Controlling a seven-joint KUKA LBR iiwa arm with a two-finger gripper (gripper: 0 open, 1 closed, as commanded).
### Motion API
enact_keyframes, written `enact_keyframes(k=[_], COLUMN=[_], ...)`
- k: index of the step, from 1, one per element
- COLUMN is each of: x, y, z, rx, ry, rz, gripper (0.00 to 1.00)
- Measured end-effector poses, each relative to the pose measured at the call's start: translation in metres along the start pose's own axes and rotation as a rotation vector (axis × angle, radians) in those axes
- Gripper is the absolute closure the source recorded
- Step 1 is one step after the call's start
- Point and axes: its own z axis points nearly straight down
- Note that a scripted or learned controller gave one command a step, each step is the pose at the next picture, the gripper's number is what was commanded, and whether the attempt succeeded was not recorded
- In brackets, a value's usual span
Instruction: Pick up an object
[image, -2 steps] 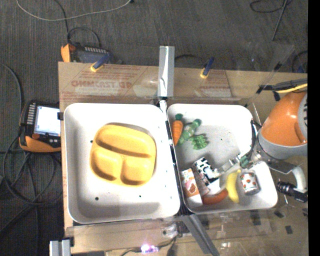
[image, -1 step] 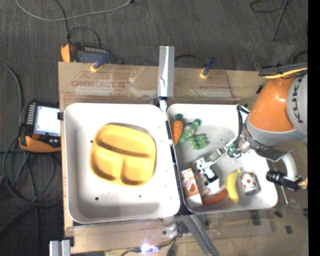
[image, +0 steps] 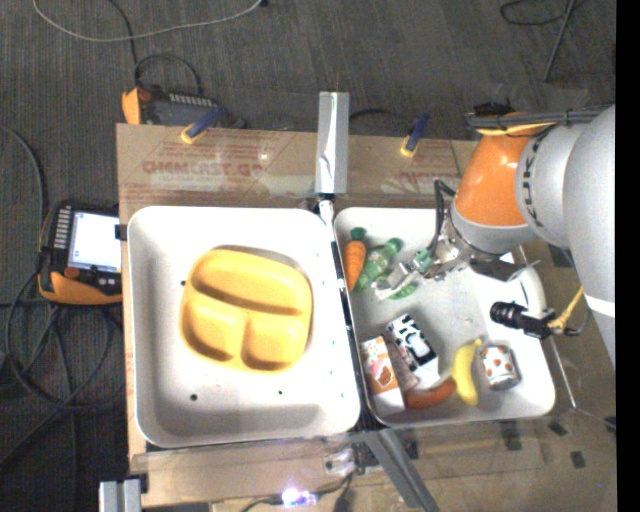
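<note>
Nearest the camera, along the near wall of the right bin (image: 392, 214), a red sausage (image: 430, 397) lies flat with a banana (image: 466, 373) touching its right end and a small printed can (image: 499, 366) just beside the banana. Left of them, an orange carton (image: 378, 365) and a black-and-white carton (image: 412, 340) lie side by side, touching.

At the far left corner of this bin, a carrot (image: 354, 262) lies against the wall, point towards the near side, with a green bottle (image: 379, 262) on its side just beside it. The claw (image: 418, 268) hangs at the right end of that bottle, over a small green piece (image: 400, 291) that lies at the bottle's near side. Whether the claw is wide or narrow cannot be told, nor whether it touches either green thing. The cartons, sausage, banana and can lie well apart from it, towards the near wall.

The left bin (image: 150, 330) holds a yellow divided plate (image: 247, 308), lying flat near its middle. Both bins rest on the desk (image: 220, 165).
</note>
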Motion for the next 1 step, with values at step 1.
enact_keyframes(k=[1], x=[0.0032], y=[0.0206], z=[-0.0182], rx=[-0.001], ry=[0.000], rz=[-0.019], gripper=[0.00])
